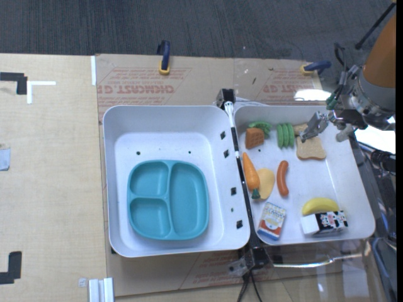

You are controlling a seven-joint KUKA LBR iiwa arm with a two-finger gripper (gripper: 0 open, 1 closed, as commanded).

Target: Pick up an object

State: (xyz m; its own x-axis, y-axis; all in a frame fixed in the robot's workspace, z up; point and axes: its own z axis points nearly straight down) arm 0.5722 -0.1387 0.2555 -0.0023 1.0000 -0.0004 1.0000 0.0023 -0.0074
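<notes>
Camera view: end effector [317, 123] above bread [310, 147]

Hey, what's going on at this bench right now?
A robot arm reaches in from the right, with its gripper just above a slice of bread at the far end of the right bin. That bin also holds play food: a carrot, a sausage, a banana, green beans and two small cartons. Nothing looks lifted yet. The left bin holds a teal divided plate.
</notes>
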